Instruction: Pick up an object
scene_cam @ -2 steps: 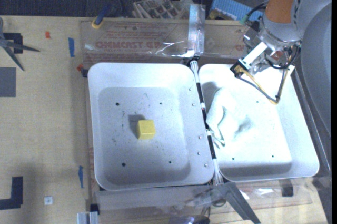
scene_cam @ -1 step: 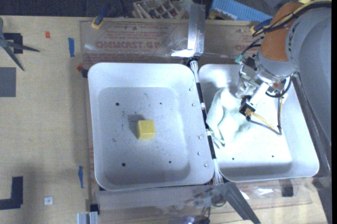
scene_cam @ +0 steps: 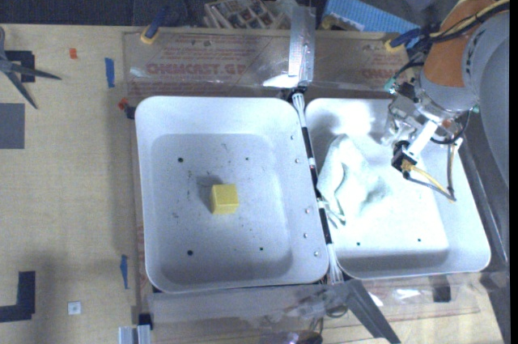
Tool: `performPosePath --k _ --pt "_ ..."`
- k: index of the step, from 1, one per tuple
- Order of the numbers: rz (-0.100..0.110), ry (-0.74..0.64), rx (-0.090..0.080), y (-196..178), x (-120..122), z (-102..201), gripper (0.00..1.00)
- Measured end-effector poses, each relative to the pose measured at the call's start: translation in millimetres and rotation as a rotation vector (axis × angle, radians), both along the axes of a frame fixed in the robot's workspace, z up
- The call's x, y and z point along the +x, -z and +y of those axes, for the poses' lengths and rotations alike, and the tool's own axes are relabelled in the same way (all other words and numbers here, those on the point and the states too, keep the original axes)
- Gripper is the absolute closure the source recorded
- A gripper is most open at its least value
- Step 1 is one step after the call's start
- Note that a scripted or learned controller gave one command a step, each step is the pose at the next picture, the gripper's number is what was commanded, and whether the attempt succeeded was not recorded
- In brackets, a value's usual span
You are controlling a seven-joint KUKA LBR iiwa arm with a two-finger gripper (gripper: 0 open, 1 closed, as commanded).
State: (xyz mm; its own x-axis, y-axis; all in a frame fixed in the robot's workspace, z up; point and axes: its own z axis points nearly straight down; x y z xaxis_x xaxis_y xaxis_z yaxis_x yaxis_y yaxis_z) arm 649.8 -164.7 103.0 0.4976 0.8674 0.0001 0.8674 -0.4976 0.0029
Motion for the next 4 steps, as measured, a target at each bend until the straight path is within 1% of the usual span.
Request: performPosePath --k 1,2,3,4 --pt "0.001 0.002 0.0 16 -22 -49 1.0" --pt "0.001 0.297 0.001 -71 5 -26 1.0" --pt "0.007 0.386 0.003 -32 12 34 1.0" --pt "0.005 0.849 0.004 -12 6 73 1.0"
